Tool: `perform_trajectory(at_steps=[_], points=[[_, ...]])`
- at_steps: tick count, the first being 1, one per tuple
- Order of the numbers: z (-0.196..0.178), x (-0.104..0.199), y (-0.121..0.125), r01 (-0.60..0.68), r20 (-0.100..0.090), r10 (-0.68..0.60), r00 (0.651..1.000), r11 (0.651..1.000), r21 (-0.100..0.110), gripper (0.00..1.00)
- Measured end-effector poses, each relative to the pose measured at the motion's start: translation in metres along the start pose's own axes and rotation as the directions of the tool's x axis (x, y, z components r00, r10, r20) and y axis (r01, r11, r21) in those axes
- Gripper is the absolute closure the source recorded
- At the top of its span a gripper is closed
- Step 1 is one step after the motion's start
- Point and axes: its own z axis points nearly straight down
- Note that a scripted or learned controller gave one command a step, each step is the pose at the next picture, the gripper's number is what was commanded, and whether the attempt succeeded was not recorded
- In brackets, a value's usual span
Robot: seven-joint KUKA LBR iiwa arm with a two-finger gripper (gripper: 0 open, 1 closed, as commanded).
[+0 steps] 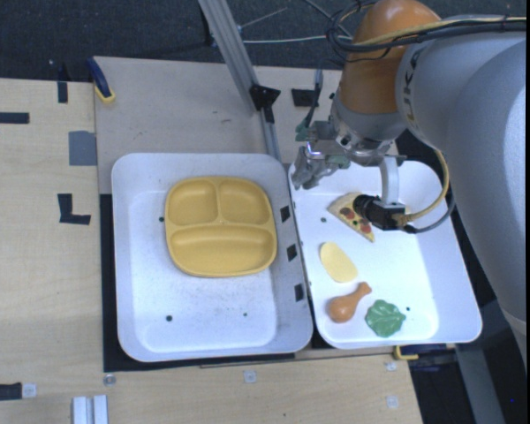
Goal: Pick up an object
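Currently unable to tell jaw state: gripper (311, 168) seen from above at a slant as one metallic cluster, with no object visibly in it. Hangs over the far left corner of the right bin (442, 263), close to the wall beside the left bin (124, 237). Nearest candidate: pizza slice (346, 210), just right of the gripper and a little nearer, lying flat. Further toward the near side: yellow oval piece (338, 261), then drumstick (347, 303) and green lump (385, 318) side by side, close, contact uncertain. Judged step: approach, no pick made yet. To do it well: favour drumstick or green lump for their height; descend straight, centred, closing across the narrow axis; treat the flat slice and oval as likely to slip. Keep clear of the bin wall. In left bin: yellow divided plate (221, 226), alone. Both bins on pale wooden bench (35, 263) with dark tape marks; slanted metal strut (234, 51) at the far side.
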Motion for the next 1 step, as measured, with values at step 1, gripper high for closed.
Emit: perform_trajectory(at_steps=[1], points=[[0.005,0.0618,0.0128,0.001,0.0,-0.001,1.0,1.0,0.0,1.0]])
